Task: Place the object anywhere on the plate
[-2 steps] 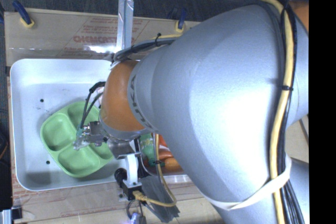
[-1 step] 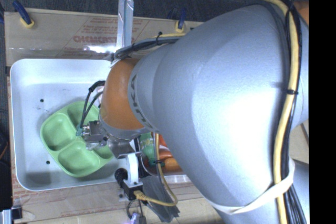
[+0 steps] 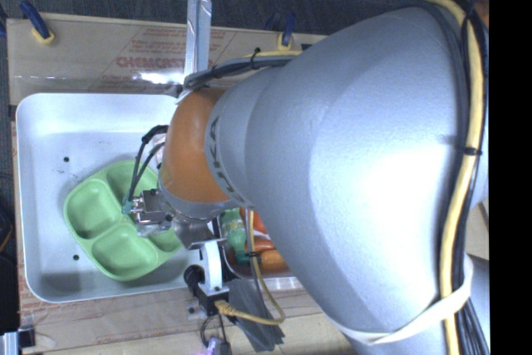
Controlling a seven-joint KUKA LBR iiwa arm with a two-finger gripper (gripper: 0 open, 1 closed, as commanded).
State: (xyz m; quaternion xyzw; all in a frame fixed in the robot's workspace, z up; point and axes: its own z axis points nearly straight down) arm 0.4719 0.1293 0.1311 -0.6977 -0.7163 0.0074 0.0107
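A light green plate (image 3: 100,220) with divided compartments lies in the left white bin (image 3: 50,137), toward its front. The grey arm with its orange band (image 3: 191,154) reaches over the plate's right side, and the wrist hardware (image 3: 154,212) sits just above the plate's right edge. The gripper's fingertips are hidden under the wrist. An orange and green object (image 3: 249,241) shows partly below the arm, right of the plate, in the neighbouring bin area.
The bulky grey arm (image 3: 357,170) covers the whole right bin. A metal post (image 3: 198,37) stands behind the left bin. Blue clamps (image 3: 37,21) hold the cardboard backing. Cables (image 3: 224,312) hang near the front edge.
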